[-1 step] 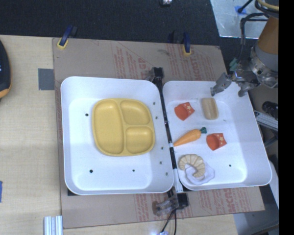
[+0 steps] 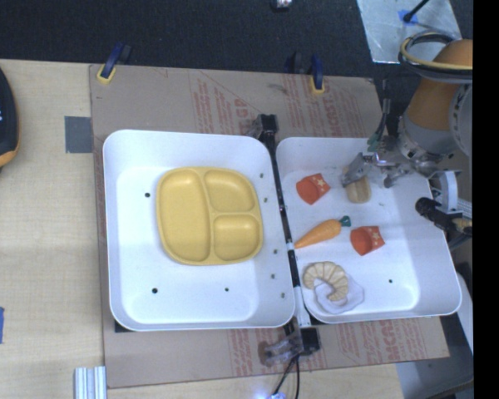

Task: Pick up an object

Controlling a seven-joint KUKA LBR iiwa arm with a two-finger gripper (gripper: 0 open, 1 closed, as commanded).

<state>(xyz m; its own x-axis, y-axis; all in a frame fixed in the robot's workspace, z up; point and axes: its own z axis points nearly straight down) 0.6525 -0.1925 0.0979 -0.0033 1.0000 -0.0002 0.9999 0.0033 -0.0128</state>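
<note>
1. Two white bins sit side by side on a cardboard sheet clamped to the bench, which likely keeps them from sliding under the arm's pushes. The left bin (image 2: 133, 223) holds a yellow tray (image 2: 208, 214) with three compartments, lying flat at its centre.

2. The right bin (image 2: 424, 281) carries the loose pieces: a red block (image 2: 313, 188) at upper left, a carrot (image 2: 320, 233) near the middle, a second red piece (image 2: 367, 239) just right of it, and a pale croissant (image 2: 328, 281) at the lower left on a thin wrapper.

3. The arm (image 2: 437, 98) comes in from the upper right of the frame, and its gripper (image 2: 368, 169) is low over the bin's upper part, set at a tan chunk (image 2: 358, 190).

4. The chunk lies right at the fingertips, apparently touching them. Whether the fingers are spread or closed on it I cannot tell; they blur into dark metal.

5. My judgement: the chunk is the target, being nearest the arm's approach. It sits near the red block, so a sloppy close could nudge that.
</note>
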